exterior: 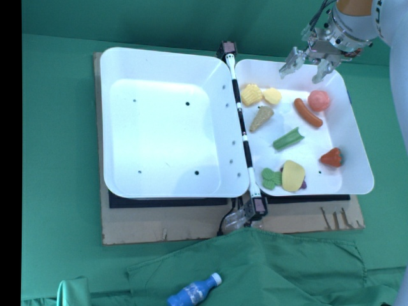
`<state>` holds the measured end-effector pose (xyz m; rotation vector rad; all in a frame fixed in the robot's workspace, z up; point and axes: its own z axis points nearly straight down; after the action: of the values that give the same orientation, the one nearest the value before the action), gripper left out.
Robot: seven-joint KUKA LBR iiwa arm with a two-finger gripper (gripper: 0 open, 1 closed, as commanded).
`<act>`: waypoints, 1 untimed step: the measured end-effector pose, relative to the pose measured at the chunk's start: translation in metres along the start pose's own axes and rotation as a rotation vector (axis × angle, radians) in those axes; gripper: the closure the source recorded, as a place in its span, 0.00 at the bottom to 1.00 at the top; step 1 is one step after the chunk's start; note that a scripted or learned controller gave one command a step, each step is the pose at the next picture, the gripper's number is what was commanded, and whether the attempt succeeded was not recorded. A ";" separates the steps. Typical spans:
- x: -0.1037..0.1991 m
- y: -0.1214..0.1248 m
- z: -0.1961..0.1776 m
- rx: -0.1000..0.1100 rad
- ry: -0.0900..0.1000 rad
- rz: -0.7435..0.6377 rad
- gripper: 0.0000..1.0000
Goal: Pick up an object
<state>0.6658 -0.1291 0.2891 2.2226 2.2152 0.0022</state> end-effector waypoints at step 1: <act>-0.030 -0.038 0.092 0.009 0.000 0.004 0.00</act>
<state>0.6278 -0.1589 0.1968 2.2313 2.2147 -0.0078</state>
